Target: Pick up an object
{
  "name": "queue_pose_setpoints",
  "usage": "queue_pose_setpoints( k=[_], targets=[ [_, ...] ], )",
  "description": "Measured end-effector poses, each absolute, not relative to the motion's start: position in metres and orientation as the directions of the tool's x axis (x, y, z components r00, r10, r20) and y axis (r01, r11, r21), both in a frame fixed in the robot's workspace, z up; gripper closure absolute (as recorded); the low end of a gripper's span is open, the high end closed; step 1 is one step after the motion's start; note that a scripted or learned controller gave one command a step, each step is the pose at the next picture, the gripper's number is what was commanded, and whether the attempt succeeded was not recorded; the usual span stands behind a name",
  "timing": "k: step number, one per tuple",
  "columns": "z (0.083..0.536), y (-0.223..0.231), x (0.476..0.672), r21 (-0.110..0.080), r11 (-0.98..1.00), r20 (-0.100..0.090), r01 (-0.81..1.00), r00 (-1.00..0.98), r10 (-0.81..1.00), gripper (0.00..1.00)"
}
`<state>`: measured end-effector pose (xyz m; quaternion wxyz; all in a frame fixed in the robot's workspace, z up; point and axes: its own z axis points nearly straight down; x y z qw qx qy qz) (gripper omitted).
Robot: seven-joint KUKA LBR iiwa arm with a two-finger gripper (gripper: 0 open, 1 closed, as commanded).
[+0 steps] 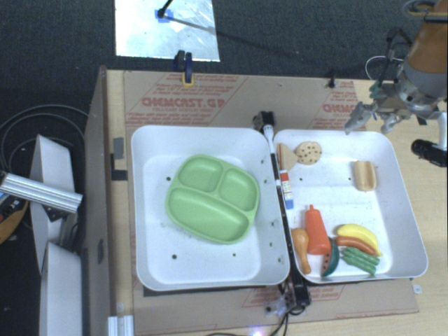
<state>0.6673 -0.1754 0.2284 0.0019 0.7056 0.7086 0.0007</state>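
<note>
White right bin (392,187), shallow, rounded corners; landmark for all below. Gripper (373,117) just beyond its far right corner, over cardboard, arm cut off by the frame edge; fingers spread apart, nothing between them. Inside the bin: round speckled cookie (307,152) at far left, tan bread roll (363,175) toward the right, orange bottle (316,231) near front, yellow banana (359,235) beside it, green beans (361,259) partly overlapped. Green sectioned plate (212,198) in the neighbouring bin to its left
</note>
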Motion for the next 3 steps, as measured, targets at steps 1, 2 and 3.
queue_pose_setpoints(
  k=[1, 2, 3],
  targets=[
    [0.175, -0.207, 0.621, -0.004, -0.003, -0.001, 1.0, 0.003, 1.0, 0.0],
    [0.165, -0.203, 0.633, 0.003, 0.004, -0.002, 1.0, -0.004, 1.0, 0.0],
    [0.168, -0.207, 0.621, 0.002, 0.001, -0.002, 1.0, -0.001, 1.0, 0.0]
  ],
)
